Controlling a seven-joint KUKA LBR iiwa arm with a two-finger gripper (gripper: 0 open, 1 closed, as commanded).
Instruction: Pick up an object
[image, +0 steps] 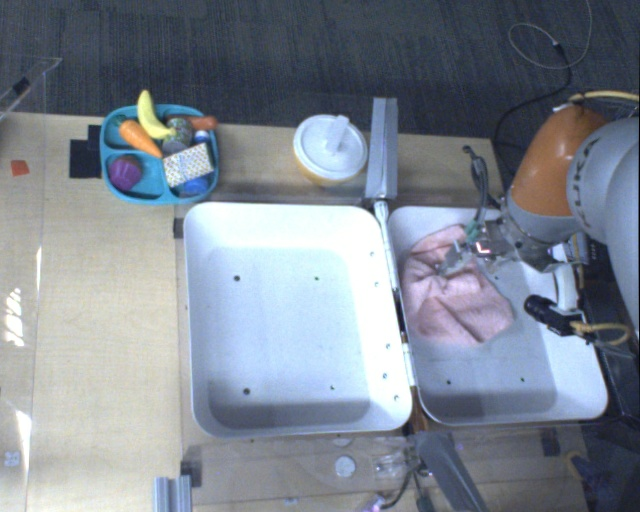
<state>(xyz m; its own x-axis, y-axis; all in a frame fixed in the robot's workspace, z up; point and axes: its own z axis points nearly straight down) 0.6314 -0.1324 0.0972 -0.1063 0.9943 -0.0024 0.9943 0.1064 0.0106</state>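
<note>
Directly under the end effector (470, 252), grip state unclear, lies the pink cloth (455, 295).

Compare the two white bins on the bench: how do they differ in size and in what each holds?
The left bin is wider than the right bin. The right bin holds a crumpled pink cloth, with the claw down at the cloth's upper edge; I see no such object in the left bin. Both are shallow, white, round-cornered and sit side by side.
</note>
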